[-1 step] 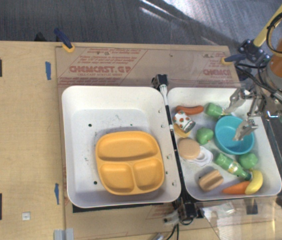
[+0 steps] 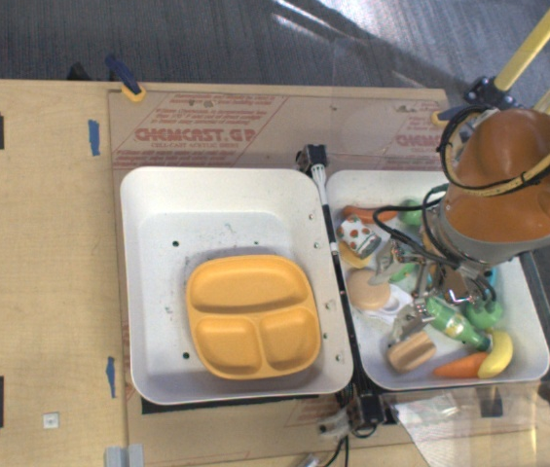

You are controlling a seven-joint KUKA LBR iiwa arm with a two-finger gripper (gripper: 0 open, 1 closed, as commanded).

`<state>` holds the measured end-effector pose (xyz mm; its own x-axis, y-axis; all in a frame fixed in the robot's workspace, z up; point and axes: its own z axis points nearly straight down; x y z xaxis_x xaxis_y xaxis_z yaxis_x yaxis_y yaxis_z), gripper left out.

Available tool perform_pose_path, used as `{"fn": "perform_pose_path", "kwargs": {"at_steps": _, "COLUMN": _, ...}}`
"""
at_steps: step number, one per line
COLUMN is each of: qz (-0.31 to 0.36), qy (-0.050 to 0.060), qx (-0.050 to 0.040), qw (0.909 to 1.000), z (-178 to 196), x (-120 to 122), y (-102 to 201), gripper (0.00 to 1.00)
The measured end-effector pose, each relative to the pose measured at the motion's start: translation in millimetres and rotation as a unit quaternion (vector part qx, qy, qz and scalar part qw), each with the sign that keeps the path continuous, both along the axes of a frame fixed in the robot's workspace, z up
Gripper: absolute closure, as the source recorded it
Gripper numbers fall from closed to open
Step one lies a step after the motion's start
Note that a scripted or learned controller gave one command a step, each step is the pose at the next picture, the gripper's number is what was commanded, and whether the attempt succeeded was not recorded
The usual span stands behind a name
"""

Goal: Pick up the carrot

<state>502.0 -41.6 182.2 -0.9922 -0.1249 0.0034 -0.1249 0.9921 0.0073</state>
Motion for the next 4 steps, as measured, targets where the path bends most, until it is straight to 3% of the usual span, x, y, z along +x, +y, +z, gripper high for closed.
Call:
{"fn": "perform_pose_path", "kwargs": {"at_steps": 1, "qz": 0.014, "qy": -0.021, "qx": -0.0069, "qw": 0.9996, "z": -75, "x": 13, "y": -70, "gripper": 0.00}}
{"fn": "perform_pose_path", "kwargs": {"at_steps": 2, "qz": 0.177, "qy": -0.018, "qx": -0.0075, "qw": 0.9840, "z": -88, "x": 3, "y": -68, "gripper": 0.00}}
{"fn": "perform_pose_path", "kwargs": {"at_steps": 3, "qz": 0.294, "qy": -0.013, "qx": -0.0028, "qw": 0.9557, "z": 8, "x": 22, "y": 62, "gripper": 0.00}}
{"fn": "perform_pose_path", "kwargs": {"at_steps": 4, "qz": 0.381, "qy": -0.016, "qx": -0.0093, "qw": 0.9244, "z": 250, "x": 0, "y": -5, "gripper": 0.00}}
